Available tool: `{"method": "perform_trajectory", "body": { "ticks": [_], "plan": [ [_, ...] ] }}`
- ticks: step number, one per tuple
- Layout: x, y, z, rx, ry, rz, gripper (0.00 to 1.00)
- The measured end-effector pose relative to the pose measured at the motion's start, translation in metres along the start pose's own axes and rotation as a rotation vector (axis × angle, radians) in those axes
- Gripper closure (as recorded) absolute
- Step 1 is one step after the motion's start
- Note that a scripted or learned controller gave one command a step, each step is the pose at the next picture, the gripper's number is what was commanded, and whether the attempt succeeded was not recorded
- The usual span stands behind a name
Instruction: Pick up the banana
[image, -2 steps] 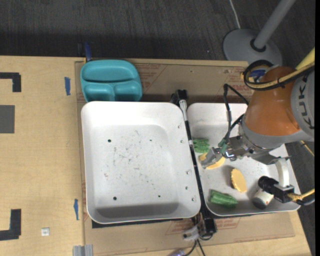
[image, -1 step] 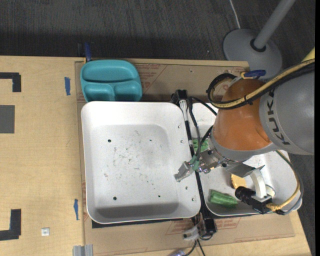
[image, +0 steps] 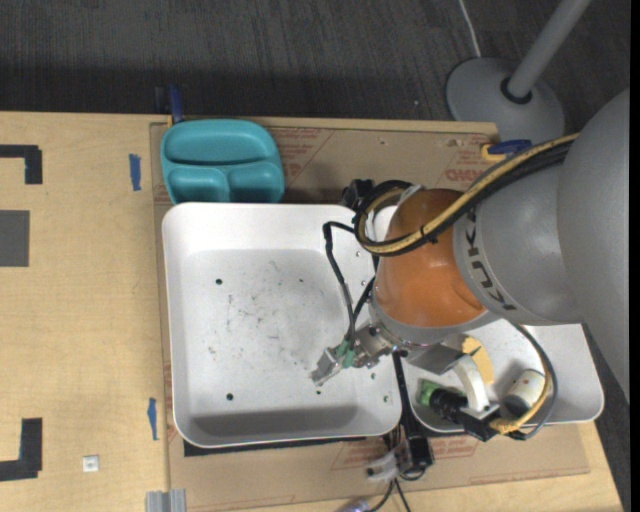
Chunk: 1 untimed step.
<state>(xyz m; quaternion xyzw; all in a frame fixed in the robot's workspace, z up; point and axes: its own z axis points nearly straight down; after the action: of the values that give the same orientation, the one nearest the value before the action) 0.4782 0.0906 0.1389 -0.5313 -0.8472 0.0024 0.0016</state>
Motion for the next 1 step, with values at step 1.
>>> {"method": "perform_trajectory", "body": {
  "ticks": [1],
  "plan": [
    [0.1131, 0.0570, 0.0521, -0.010, 0.002, 0.062, 0.00]
  ]
}}
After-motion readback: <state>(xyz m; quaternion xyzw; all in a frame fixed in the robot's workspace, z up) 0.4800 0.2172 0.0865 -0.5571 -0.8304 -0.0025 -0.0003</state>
